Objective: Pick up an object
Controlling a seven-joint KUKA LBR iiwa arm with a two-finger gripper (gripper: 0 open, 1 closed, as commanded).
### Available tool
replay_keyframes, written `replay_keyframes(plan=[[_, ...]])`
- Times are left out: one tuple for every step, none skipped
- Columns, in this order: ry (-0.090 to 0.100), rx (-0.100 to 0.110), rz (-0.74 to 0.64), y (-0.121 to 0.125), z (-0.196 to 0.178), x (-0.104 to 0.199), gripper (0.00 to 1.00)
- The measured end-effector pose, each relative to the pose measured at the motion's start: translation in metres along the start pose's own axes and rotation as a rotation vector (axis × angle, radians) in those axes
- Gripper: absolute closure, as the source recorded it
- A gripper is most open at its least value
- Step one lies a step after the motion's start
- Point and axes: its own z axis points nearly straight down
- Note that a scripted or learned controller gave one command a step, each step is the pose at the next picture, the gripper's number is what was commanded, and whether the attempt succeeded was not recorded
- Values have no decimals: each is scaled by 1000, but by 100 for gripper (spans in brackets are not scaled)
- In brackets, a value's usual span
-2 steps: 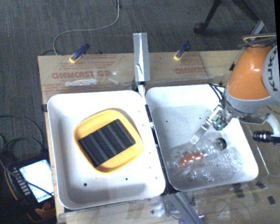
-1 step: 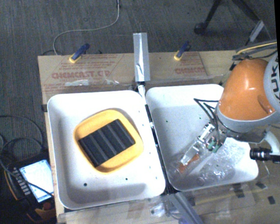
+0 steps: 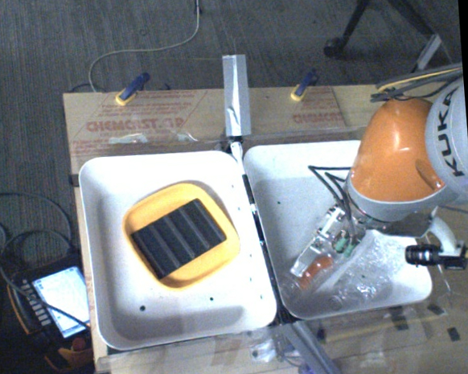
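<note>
Item: gripper (image 3: 324, 252), jaw state cannot be told, low in right bin (image 3: 285, 170) just above clear, orange-tipped object (image 3: 314, 266) at bin's 6 o'clock; yellow tray (image 3: 181, 231) in left bin; recommended: centre over object, descend squarely, close firmly before lifting.

a cardboard-topped bench (image 3: 172, 118) bears two white bins (image 3: 100, 233) (image 3: 297, 169) side by side.

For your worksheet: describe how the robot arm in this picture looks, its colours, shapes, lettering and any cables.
The arm has a rounded, glossy orange section beside a pale grey casing printed with black KUKA lettering. Thin black cables loop near it. The gripper end looks metallic, with small green and red parts.
</note>
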Motion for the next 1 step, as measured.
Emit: replay_keyframes(plan=[[1,-2,7,-6,0,-15,0]])
